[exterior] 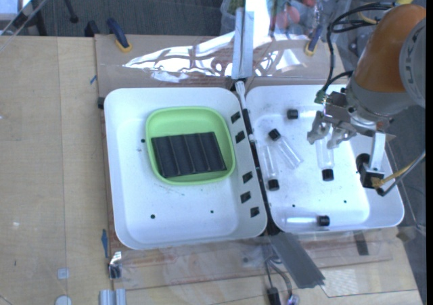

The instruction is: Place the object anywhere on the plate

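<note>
Left bin [128,182]: you see green plate [190,145] with black ribbed tray [188,154] lying inside it. Right bin [352,212]: clear vials with black caps scattered on floor; one vial [326,161] lies directly below gripper [329,136], black cap toward near edge. Gripper hangs over right bin, jaws spread apart, nothing between them. Vial below appears separate from jaws, though contact is hard to judge at this slant. Second vial [306,220] lies near front wall. Counter [47,161] plain wood.
</note>
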{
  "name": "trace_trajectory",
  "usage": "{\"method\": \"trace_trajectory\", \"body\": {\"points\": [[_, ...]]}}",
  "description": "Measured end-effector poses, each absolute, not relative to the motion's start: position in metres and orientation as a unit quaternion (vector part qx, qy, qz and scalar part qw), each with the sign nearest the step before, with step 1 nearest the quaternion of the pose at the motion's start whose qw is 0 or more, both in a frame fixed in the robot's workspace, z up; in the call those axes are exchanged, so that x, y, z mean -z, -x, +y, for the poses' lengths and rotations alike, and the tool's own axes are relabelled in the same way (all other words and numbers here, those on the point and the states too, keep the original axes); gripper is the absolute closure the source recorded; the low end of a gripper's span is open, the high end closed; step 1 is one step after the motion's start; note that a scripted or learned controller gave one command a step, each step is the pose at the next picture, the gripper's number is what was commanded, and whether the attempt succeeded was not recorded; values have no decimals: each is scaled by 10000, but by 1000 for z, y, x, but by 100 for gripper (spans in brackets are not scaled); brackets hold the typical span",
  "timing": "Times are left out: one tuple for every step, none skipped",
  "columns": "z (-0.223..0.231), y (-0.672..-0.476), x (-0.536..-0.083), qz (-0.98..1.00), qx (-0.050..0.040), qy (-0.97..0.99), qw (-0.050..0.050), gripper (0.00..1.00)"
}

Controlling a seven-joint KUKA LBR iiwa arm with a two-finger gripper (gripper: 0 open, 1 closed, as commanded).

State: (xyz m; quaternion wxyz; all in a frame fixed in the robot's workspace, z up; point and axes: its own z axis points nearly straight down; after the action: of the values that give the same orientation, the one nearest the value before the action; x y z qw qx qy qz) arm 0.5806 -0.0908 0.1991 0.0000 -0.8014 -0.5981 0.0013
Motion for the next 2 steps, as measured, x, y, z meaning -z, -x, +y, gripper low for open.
{"method": "trace_trajectory", "body": {"points": [[-91, -581, -199, -5981, -12, 8014, -1, 0], [-150, -562, -304, -5906, -3, 8069, -6, 0]]}}
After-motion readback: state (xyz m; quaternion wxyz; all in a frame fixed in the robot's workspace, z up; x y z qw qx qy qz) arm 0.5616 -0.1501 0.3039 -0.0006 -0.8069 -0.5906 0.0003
